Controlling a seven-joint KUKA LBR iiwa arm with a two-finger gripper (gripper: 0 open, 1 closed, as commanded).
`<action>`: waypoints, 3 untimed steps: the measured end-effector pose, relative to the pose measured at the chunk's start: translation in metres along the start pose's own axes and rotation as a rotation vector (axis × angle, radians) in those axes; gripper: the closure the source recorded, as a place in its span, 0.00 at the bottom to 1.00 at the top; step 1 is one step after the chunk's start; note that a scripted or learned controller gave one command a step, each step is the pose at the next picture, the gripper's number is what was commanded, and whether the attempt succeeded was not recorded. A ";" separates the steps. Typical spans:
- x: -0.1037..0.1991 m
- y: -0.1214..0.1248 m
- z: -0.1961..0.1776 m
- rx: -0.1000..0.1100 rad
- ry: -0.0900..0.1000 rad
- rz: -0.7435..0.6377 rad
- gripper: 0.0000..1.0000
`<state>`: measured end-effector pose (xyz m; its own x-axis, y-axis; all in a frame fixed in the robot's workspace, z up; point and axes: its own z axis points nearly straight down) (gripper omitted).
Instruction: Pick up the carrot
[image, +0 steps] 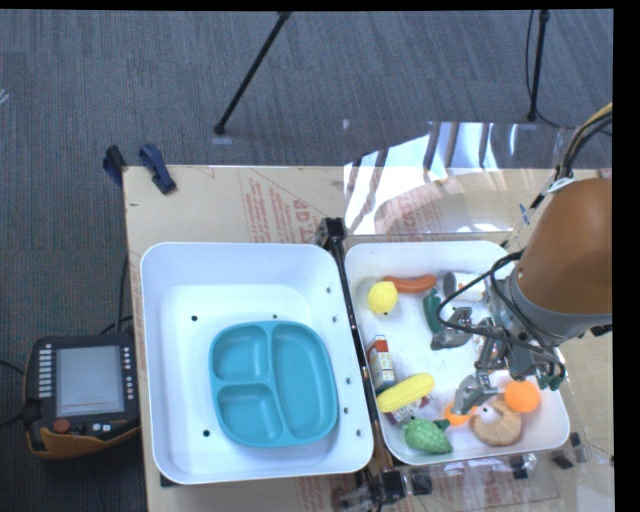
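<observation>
the arm comes in from the right, its orange band (570, 250) large over the right bin (400, 250), with the gripper (478, 385) low over the bin's lower right part. whether the gripper is open or closed, i cannot tell; nothing is clearly seen in it. the carrot (413, 284) lies near the bin's top wall, well apart from the gripper, just right of a lemon (382, 297). lower down are a small bottle (381, 362), a corn cob (406, 392), a green bumpy fruit (427, 436), an orange (522, 396) and a tan round piece (497, 427) touching it. the left bin (180, 270) holds a blue divided plate (272, 383). a handheld screen unit (82, 390) sits left of the desk (230, 195).
</observation>
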<state>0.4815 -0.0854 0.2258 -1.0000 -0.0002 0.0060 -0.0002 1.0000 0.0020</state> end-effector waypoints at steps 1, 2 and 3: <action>0.002 -0.047 0.074 -0.002 0.004 0.001 0.00; 0.005 -0.083 0.141 -0.002 0.002 0.261 0.00; 0.005 -0.081 0.134 -0.003 0.005 0.256 1.00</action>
<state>0.4761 -0.1661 0.0912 -0.9674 0.2529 0.0120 0.2529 0.9675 0.0029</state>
